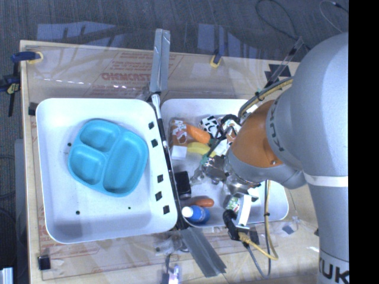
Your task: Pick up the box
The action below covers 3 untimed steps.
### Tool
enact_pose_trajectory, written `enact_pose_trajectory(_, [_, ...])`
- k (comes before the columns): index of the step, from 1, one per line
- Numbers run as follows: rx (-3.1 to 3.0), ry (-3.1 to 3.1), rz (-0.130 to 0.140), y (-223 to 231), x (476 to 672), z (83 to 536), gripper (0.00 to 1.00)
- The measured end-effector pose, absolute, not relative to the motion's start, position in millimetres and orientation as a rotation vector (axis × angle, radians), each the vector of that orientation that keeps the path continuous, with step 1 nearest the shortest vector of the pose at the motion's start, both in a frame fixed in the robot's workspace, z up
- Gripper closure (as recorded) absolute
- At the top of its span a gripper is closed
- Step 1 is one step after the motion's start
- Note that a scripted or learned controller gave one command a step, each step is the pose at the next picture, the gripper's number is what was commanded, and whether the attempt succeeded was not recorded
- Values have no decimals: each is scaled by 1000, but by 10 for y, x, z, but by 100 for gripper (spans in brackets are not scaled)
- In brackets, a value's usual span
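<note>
The arm's orange-banded wrist (260, 141) hangs over the middle of the right bin (275, 209). My gripper (211, 169) points down and left into the bin, just right of a small dark box (182, 183) that lies against the bin's left wall. A pale, flat box-like item (177, 152) lies just above the dark one. The wrist and cables cover much of the bin floor.
The right bin also holds a brown packet (177, 132), an orange carrot-like piece (198, 134), a black-and-white spotted item (208, 123), a yellow piece (198, 149), a red sausage shape (203, 202) and a blue bottle (196, 214). A blue divided tray (108, 156) fills the left bin (53, 218).
</note>
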State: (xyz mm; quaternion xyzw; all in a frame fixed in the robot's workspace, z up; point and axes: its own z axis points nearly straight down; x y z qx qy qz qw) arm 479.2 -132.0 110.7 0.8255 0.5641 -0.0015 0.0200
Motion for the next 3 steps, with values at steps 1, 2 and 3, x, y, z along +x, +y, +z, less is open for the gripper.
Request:
enact_pose_trajectory(1, [2589, 1680, 3, -1227, 4801, 1030, 0])
enact_pose_trajectory(2, [2599, 1713, 3, -1139, 4802, 1078, 100])
enact_pose_trajectory(3, [2595, 1683, -4, -1252, 4795, 1112, 0])
